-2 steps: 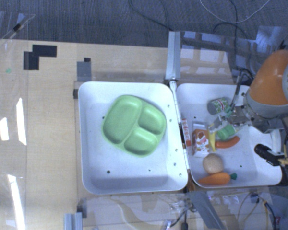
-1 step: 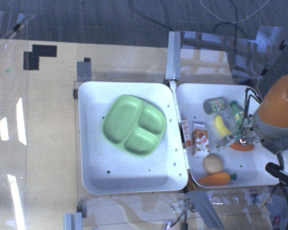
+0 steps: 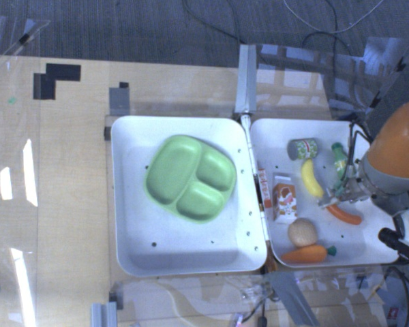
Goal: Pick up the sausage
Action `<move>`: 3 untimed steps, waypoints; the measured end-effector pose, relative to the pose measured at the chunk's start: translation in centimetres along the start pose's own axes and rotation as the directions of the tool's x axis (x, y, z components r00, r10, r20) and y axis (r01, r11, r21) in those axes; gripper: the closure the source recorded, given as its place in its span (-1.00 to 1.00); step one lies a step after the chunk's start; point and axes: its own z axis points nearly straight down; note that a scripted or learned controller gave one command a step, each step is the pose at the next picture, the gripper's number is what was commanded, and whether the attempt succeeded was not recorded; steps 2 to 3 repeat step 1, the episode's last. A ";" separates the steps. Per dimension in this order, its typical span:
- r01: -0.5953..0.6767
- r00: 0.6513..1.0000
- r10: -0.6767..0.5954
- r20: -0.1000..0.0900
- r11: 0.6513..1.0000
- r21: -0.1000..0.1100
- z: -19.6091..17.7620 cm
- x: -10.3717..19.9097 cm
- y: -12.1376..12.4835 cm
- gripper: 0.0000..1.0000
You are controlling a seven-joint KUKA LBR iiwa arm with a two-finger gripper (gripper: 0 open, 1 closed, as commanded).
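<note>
Red-orange sausage (image 3: pixel 345 214) is lying in the right bin (image 3: pixel 273 136), just below and slightly right of the gripper (image 3: pixel 345 195), touching or nearly so. Can't tell from the camera view if it's open or shut; nothing is visibly being held. Banana (image 3: pixel 311 178) is sitting just left of the tool, green bottle (image 3: pixel 339 157) just above it, w/ carrot (image 3: pixel 304 254) and potato (image 3: pixel 303 233) lower left. Risk: the gripper is sitting off-centre over the sausage, so a grab may clip one end & roll it away, or bump the banana.
</note>
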 end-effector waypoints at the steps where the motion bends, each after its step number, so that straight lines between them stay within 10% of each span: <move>1: 0.049 0.999 -0.049 -0.005 0.999 0.015 -8.2 5.3 4.7 1.00; 3: 0.049 0.999 -0.049 -0.005 0.999 0.015 -8.2 5.3 4.7 1.00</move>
